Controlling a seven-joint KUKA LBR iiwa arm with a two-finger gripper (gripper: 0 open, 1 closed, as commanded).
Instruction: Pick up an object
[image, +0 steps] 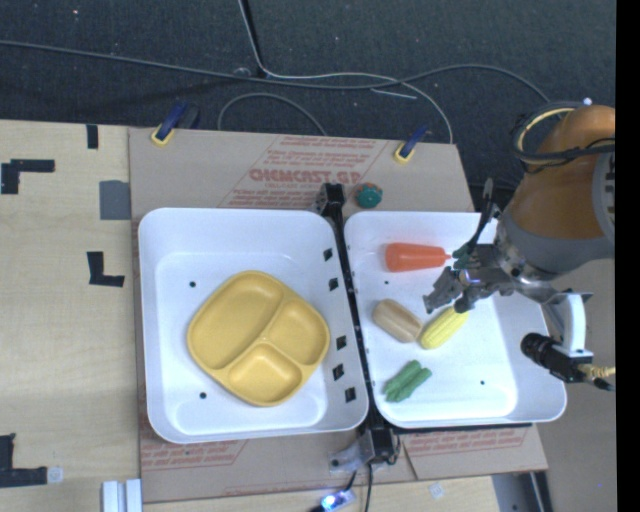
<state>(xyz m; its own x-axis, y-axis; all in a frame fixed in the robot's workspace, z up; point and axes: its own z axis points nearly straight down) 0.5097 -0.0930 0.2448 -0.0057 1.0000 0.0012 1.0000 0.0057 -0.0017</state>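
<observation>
The near edge of the counter (60, 400) carries black tape marks at the left and a dark clamp fitting (368, 450) where the two bins meet. Pale cardboard (300, 165) lies under both bins.

Left bin (165, 330): a yellow divided plate (258, 336) with three compartments lies flat, turned at an angle to the bin walls.

Right bin (530, 400), from near to far: a green bean-like toy (407, 381) lies nearest, towards the left wall. A tan bread-like piece (397, 321) lies beyond it. Just right of that lies a yellow corn cob (443, 327), slanted, its far end under the gripper. An orange carrot (415, 257) lies crosswise near the far wall.

Arm: it enters from the right, its grey and orange body (565, 195) bulking over the right bin's right side. The gripper (458, 289) points left and down, its dark tips at the upper end of the corn cob. Whether it is open, closed or gripping the cob cannot be determined; the tips are dark, small and overlap the cob. A black cylindrical fitting on a white bracket (558, 355) projects from the arm over the bin's right part.

Far side: a small teal object (370, 195) sits on the cardboard beyond the bins. Red print on the cardboard reads partly "CHEMCAST"; the remaining lines are too small to read. Two blue-and-yellow clamps (172, 122) grip the cardboard's far edge. Black cables (300, 75) trail across the dark floor beyond. The arm's upper portion is cut off at the right.
</observation>
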